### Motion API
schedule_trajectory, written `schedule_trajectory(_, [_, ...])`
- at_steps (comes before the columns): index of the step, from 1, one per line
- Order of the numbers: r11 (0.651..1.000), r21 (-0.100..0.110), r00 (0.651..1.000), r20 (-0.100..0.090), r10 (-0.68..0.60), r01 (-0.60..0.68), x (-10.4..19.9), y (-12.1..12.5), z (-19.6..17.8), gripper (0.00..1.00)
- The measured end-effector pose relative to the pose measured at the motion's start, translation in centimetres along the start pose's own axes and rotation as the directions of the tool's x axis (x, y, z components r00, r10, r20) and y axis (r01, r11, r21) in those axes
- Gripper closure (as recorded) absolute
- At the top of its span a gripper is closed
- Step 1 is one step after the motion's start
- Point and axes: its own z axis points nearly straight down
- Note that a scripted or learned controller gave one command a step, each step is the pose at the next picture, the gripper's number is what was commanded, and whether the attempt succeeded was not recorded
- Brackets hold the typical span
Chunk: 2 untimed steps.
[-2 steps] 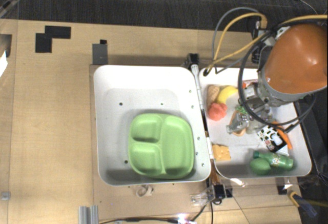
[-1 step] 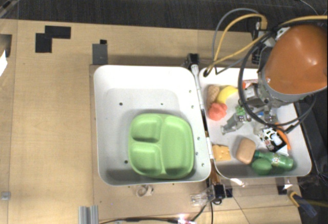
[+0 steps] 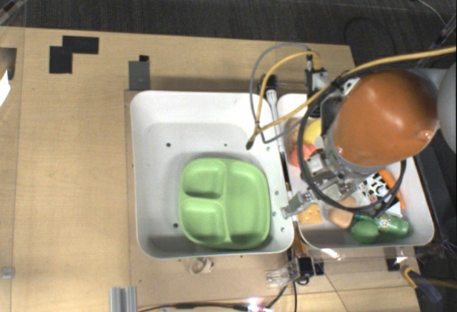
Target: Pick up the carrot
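KUKA arm (image 3: 382,118) is hanging over the right bin (image 3: 421,228), masking the gripper, its state untellable; orange carrot (image 3: 390,183) is peeking beside the wrist.

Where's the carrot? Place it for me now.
The carrot lies in the right bin, near its right side, partly hidden under the arm, with the green toy just below it in the view.

Matt green plastic tray (image 3: 225,202); smooth white plastic bins (image 3: 153,160); pale wood bench (image 3: 64,196); glossy orange band (image 3: 382,116)

Green tray (image 3: 226,202) in left bin (image 3: 153,160)
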Motion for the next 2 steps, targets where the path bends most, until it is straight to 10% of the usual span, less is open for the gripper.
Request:
schedule_trajectory(1, [0.992,0.002,0.992,-0.005,-0.122,0.122,6.9,1.4,-0.1,0.00])
schedule_trajectory(2, [0.987,0.011,0.987,-0.011,0.160,-0.160,10.3,1.8,9.4,0.00])
